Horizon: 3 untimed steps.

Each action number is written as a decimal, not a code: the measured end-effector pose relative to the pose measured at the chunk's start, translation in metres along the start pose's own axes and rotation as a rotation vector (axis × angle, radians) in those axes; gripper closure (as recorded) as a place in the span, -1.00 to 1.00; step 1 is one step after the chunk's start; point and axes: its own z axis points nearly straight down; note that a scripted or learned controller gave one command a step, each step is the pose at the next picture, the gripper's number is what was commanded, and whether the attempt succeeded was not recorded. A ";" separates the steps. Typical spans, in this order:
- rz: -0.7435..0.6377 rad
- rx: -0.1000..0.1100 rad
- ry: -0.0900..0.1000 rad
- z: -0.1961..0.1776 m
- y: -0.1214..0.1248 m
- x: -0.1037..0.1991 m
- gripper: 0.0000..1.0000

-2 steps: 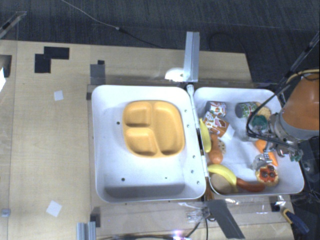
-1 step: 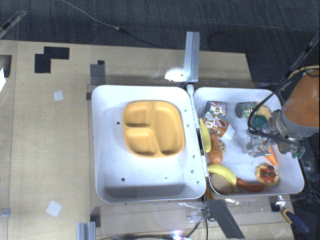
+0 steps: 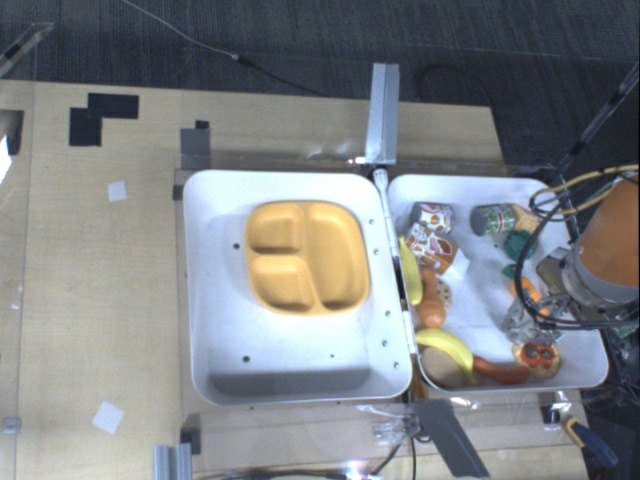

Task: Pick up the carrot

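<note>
Carrot (image 3: 432, 303) (orange) lies lengthwise along right bin's (image 3: 596, 368) left wall.

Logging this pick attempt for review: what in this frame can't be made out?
- Gripper: cables and the arm's wrist cover it in the camera view; finger state unclear.
- Carrot: partly under the packets; I can't be sure this orange thing is the carrot.
- Arm: cut off by the right edge.
- Packet labels: too small to read.

My arm (image 3: 612, 238) is orange-banded; the bins (image 3: 215, 268) are white, the plate (image 3: 303, 256) yellow, the banana (image 3: 447, 346) yellow.
</note>
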 end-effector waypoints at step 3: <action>-0.144 0.002 0.000 -0.001 0.054 -0.036 -1.00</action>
